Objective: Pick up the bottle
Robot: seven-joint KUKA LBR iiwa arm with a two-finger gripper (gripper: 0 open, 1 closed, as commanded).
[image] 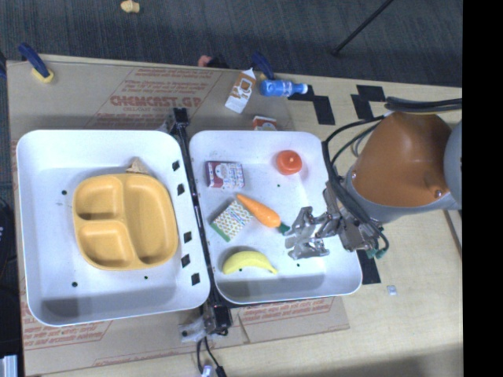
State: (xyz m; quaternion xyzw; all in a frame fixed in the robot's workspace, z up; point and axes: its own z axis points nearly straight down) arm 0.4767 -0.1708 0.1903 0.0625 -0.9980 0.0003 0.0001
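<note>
A small blue bottle [277, 88] with a white cap lies on its side on the bench, just beyond the far rim of the right bin [342, 277]. My gripper [299, 235] is low inside that bin near its right wall, far from the bottle. Its fingers are open, and only the white bin floor shows between them. A carrot [260, 210] lies just left of the fingertips. The grey arm with its orange band [401, 163] comes in from the right over the bin's rim.
The right bin also holds a banana [248, 263], a patterned small box [231, 220], a red-and-white carton [225, 174] and a round orange-red object [288, 162]. A yellow divided tray [124, 220] sits in the left bin. A small carton [241, 90] lies beside the bottle.
</note>
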